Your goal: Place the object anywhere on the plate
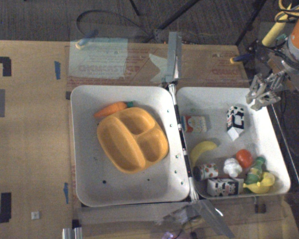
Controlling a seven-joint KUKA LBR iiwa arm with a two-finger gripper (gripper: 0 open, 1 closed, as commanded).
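Observation:
An orange divided plate (133, 138) lies in the left bin (84, 133). A toy carrot (111, 109) rests against the plate's far left rim. The right bin (276, 148) holds several toys: a small black-and-white carton (235, 122), a red-and-white carton (195, 123), a yellow banana (203, 150), a small can (206, 172), a cow-print carton (224, 186), a white piece (232, 167), a red piece (244, 158) and a yellow-green cluster (259, 179). My gripper (261, 96) hangs over the right bin's far right corner, open, with nothing between its fingers.
A clear sheet (102, 59) is taped to the bench behind the left bin. A metal divider (173, 63) runs between the bins. Cables and tripod legs lie on the floor at the back. Cardboard covers the bench to the left.

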